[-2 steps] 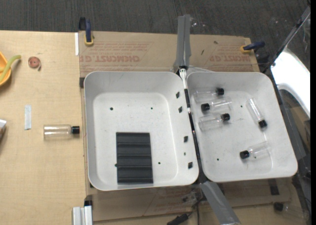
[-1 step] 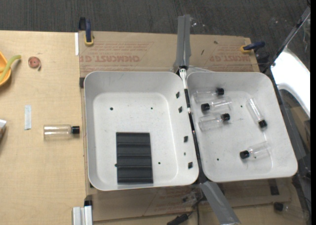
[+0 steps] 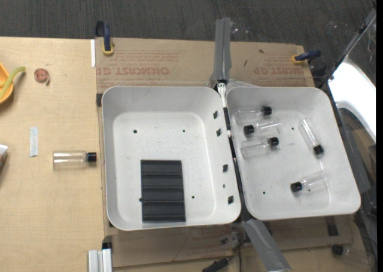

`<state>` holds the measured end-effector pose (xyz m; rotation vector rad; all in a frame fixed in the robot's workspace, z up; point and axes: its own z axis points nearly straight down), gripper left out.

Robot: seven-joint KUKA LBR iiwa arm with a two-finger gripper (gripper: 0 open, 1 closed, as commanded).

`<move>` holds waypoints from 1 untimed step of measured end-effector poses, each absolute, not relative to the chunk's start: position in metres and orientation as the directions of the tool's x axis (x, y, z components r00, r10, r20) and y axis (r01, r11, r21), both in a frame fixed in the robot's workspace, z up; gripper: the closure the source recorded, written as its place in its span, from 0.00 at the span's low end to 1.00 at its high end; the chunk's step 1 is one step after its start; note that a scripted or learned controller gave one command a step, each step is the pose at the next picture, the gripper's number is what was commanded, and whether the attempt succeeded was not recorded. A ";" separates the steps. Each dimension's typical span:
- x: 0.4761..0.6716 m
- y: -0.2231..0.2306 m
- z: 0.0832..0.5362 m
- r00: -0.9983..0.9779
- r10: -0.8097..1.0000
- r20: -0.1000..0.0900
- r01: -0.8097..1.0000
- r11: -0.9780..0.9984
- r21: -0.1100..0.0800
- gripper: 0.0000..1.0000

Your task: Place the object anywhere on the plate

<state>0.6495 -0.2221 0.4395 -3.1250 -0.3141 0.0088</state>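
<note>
Left bin [image 3: 119, 145], white and shallow, centre of frame: holds one dark ribbed rectangular plate [image 3: 161, 191], lying flat in the bin's lower middle, nothing on it.

Right bin [image 3: 335, 145], white, edge to edge with the left one: holds five clear vials with black caps, all lying on their sides.
- Upper vial [image 3: 254, 113], upper left of the bin, cap to the right.
- Second vial [image 3: 258, 127], just below it, cap to the left.
- Third vial [image 3: 261, 145], below those two, cap to the right.
- Slanted vial [image 3: 311, 138], right part of the bin, cap toward the lower right, apart from the rest.
- Lower vial [image 3: 308, 184], lower right of the bin, cap to the left.

Surface [image 3: 48, 217], tan: a sixth vial [image 3: 75, 158] lies left of the left bin, cap to the right. Further left, a pale strip [image 3: 33, 142], a small reddish disc [image 3: 40, 75] and a yellow object [image 3: 6, 82] at the frame's left edge.

Cardboard sheet [image 3: 155, 67] beneath both bins, held by a clamp [image 3: 103, 36] at upper left and another clamp [image 3: 305, 57] at upper right.
</note>
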 end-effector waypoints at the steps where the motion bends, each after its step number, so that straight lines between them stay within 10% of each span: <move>1: 0.654 -0.221 0.440 0.979 0.202 -0.005 0.202 -0.979 -0.001 0.00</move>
